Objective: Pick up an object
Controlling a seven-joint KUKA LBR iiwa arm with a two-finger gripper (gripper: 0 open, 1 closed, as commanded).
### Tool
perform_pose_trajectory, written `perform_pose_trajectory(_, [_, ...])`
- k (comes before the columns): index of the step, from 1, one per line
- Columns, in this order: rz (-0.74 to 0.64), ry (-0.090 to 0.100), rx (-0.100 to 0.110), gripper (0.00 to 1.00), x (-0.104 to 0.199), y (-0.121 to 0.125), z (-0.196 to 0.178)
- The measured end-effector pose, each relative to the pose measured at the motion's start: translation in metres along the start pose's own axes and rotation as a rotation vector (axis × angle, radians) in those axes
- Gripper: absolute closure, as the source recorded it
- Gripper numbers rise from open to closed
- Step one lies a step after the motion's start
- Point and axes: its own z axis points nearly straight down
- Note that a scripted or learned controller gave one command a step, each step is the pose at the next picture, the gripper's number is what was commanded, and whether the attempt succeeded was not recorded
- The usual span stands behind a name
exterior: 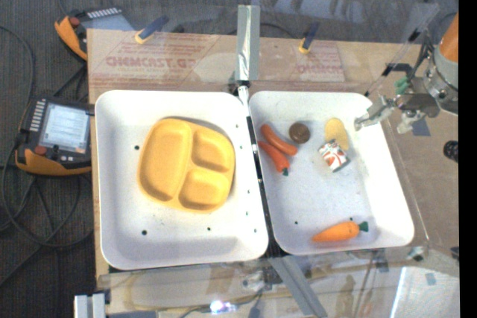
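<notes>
The tool (406,106) hovers at the right bin's (387,182) upper right edge; I cannot tell its state. A carrot (339,232) lies near the front.

Both white bins (112,182) look like smooth moulded plastic with a soft sheen. The yellow divided tray (188,164) is plastic too — matt, faintly waxy. The carrot (339,231) and the two sausages (276,147) have the glossy, even skin of toy plastic, and the brown disc (299,132) is dull. The small can (334,156) carries a shiny printed wrap. Under the bins lies flat brown cardboard (171,59) — matt, printed in red. The floor (45,4) is dark, rough carpet.
</notes>
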Motion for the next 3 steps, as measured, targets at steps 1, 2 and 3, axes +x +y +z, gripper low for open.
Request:
perform_pose_trajectory(1, [0.092, 0.002, 0.002, 0.0, 0.0329, -0.0133, 0.1686])
perform_pose_trajectory(2, [0.092, 0.004, 0.007, 1.0, 0.0328, -0.0135, 0.1627])
perform_pose_trajectory(3, [0.092, 0.004, 0.007, 0.0, 0.0327, -0.0136, 0.1627])
